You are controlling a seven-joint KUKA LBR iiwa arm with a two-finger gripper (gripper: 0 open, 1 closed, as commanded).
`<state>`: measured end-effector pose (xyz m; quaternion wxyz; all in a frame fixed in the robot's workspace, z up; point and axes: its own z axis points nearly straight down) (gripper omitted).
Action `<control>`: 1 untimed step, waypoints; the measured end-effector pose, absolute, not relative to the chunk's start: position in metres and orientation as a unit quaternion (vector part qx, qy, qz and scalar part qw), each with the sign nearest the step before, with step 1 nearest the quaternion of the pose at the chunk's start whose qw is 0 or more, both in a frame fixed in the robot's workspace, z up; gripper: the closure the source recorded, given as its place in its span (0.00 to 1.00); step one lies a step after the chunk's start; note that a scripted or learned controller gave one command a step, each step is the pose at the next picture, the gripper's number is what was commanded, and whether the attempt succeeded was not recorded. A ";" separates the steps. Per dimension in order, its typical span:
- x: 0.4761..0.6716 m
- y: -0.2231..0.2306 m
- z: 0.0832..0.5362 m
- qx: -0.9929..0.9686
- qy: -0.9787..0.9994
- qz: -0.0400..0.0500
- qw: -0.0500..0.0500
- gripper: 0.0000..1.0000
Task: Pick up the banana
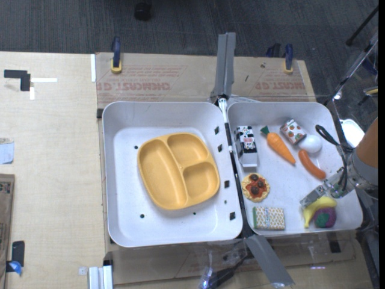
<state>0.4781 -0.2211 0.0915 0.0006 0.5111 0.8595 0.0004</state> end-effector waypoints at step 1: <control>0.479 -0.221 0.101 0.512 0.859 0.001 0.002 1.00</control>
